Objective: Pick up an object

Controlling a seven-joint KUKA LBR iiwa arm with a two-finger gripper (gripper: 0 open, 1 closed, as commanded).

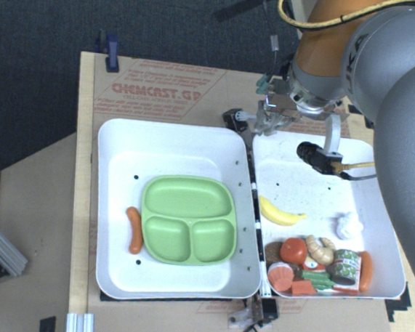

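Quick count: two white bins, the left bin [110, 189] and the right bin [314, 194]. In the left one there's one green tray [188, 219] with three compartments, plus one sausage [135, 230]. The right one has one banana [279, 213], one tomato [294, 249], one white lump [348, 226], one carrot [364, 270], one knobbly tan piece [321, 247] and one round pink slice [281, 277]. The remaining bits in that heap are too jammed together to count.

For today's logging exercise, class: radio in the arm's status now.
Gripper above the far end of the divider. Banana lies loose in the view-right bin. Nothing on top of it.
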